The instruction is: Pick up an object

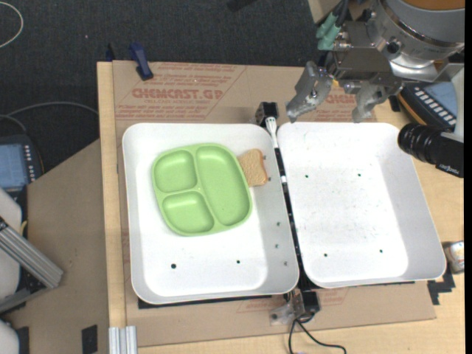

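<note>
From the camera view we see the tool [333, 98] hanging above the far edge of the right bin [413, 198], its two fingers spread apart with nothing between them. The things we could pick lie in the left bin [147, 271]: a green divided plate [200, 189] and, touching its right rim, a small tan cracker-like piece [254, 167] near the wall shared with the other bin. Both rest flat and untouched, well apart from the tool. We judge the task barely begun: choosing a target, crossing over, descending, closing and lifting all remain.
</note>
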`<state>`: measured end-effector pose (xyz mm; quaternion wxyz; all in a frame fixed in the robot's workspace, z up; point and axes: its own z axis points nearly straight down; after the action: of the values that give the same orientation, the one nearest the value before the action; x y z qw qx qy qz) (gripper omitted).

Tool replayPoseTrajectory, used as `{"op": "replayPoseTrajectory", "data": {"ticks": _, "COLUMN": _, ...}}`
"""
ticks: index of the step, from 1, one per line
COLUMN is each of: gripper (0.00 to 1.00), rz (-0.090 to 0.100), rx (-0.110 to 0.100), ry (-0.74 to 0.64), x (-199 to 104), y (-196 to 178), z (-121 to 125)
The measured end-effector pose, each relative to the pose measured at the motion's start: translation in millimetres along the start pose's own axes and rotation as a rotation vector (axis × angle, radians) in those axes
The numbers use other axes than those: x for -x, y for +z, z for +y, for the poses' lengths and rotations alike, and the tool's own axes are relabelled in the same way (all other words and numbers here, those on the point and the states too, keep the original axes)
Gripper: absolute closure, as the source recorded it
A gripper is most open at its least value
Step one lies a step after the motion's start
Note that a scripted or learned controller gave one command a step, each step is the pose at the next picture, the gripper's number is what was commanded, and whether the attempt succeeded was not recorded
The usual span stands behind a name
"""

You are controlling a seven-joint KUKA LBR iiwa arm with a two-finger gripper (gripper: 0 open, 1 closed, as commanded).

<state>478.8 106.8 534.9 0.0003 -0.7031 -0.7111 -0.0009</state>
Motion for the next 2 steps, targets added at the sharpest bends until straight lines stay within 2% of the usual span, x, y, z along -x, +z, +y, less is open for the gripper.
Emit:
{"op": "replayPoseTrajectory", "data": {"ticks": 1, "gripper": 1.0, "rz": 0.0, "rx": 0.004, "ry": 0.01, "x": 5.3, "y": -11.4, "z": 0.9}}
{"op": "replayPoseTrajectory", "data": {"ticks": 2, "gripper": 1.0, "rz": -0.006, "rx": -0.019, "ry": 0.013, "x": 4.5, "y": 159.1, "z": -1.6}}
